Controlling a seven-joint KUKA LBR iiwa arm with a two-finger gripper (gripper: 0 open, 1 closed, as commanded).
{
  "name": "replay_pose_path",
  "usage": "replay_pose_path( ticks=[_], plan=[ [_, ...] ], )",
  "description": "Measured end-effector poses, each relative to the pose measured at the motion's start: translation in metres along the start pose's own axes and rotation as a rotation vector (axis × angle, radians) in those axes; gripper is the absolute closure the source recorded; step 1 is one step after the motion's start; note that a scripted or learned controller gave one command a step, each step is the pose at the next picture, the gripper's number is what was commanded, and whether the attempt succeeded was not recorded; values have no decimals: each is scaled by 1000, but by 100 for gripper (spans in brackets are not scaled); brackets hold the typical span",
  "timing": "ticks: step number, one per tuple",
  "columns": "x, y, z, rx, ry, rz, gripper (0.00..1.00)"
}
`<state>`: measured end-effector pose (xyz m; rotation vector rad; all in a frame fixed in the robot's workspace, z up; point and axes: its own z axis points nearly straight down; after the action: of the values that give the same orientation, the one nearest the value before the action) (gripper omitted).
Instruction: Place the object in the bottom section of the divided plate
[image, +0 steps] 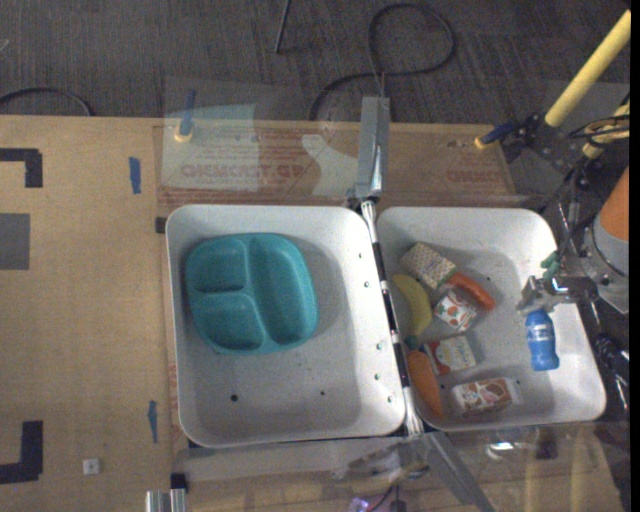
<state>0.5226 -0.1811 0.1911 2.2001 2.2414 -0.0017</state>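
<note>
The teal divided plate (252, 292) lies in the left bin (280, 410), toward its upper left, with nothing in its three sections. My gripper (543, 292) is at the right side of the right bin (520, 225), reaching in from the right edge. Directly below it in the picture is a small blue bottle (541, 342), its cap pointing up toward the gripper. The bottle's top touches or nearly touches the gripper, and I cannot tell whether it is held.
The right bin also holds a yellow banana (412, 303), a patterned box (428, 264), a strawberry carton (455, 310), an orange carrot (425, 382) and two small cartons (483, 394). A metal divider (372, 150) runs between the bins.
</note>
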Motion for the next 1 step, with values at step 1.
replay_pose_path(
  ticks=[1],
  plan=[
    [56, -23, -11, 1, 2, -61, 100]
  ],
)
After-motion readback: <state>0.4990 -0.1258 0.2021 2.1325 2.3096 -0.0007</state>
